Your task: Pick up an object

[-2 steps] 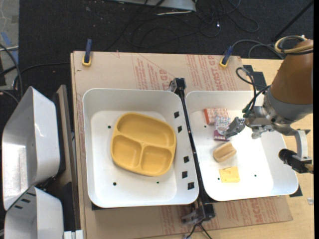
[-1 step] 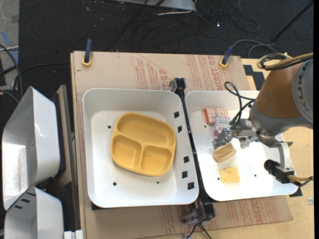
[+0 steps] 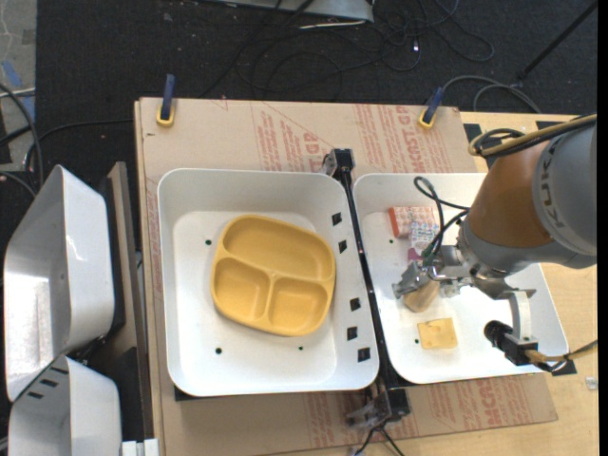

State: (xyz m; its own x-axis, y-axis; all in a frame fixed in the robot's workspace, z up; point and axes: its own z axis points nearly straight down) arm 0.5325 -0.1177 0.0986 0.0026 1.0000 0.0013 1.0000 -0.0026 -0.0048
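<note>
Two white bins side by side, left bin [image 3: 180, 255] holding a yellow divided tray [image 3: 273, 275]. In the right bin [image 3: 541, 345] – gripper [image 3: 425, 283] low near its middle, touching a tan object [image 3: 421, 297]; finger state unclear. Yellow square piece [image 3: 438, 333] just below, red-white packet [image 3: 412, 221] above.

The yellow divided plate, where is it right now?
The yellow divided plate lies in the left bin, roughly at its middle, across the divider from the right bin where the tool is working.
</note>
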